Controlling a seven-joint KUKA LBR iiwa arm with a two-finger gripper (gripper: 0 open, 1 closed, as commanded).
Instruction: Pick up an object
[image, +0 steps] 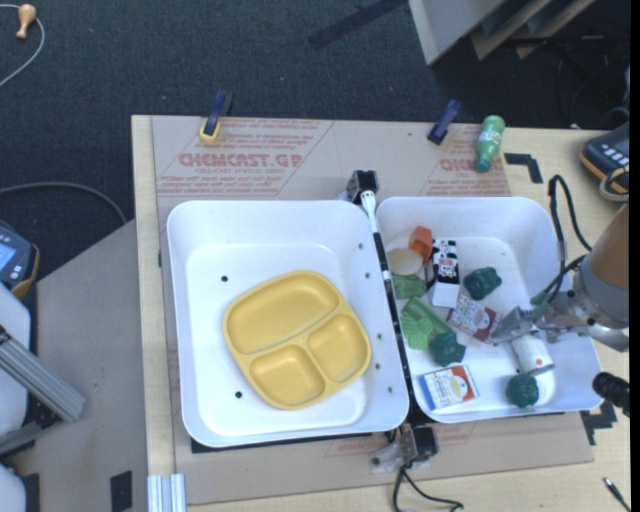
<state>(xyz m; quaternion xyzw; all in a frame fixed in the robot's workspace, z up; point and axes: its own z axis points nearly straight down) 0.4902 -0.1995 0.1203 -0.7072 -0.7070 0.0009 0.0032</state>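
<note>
Step in hand looks like the approach/descent for a grab: arm (610, 275) reaches in from the right over the right bin (540, 215), w/ the hand (520, 325) low in that bin's right-centre. Can't tell if the hand is open or closed; it's a grey blur from this slant, and nothing is clearly seen between its tips, so I wouldn't call anything held. Likeliest target, as a guess: the white cylinder (533, 354) just below/right of the hand, lying on its side on the bin floor. Its long axis runs diagonal, upper-left to lower-right, w/ the lower-right end pointing toward the dark green lump (522, 391) near the bin's front edge. Right beside the hand on the left: a small packet w/ red print (470, 318), then a green lump (446, 349) and a flat white card w/ red label (448, 386) further front. Other bits (green toy (481, 282), black-and-white carton (445, 262), tan round lid (405, 262)) sit toward the back-left, apart from the hand. Left bin (200, 230) holds a yellow divided tray (297, 338), well apart from the action. Next move, prob: close across the cylinder's short axis, i.e. grip line set crosswise to that diagonal, centred mid-length, then lift straight up. Risk: the round body rolls or the packet gets nipped instead.
</note>
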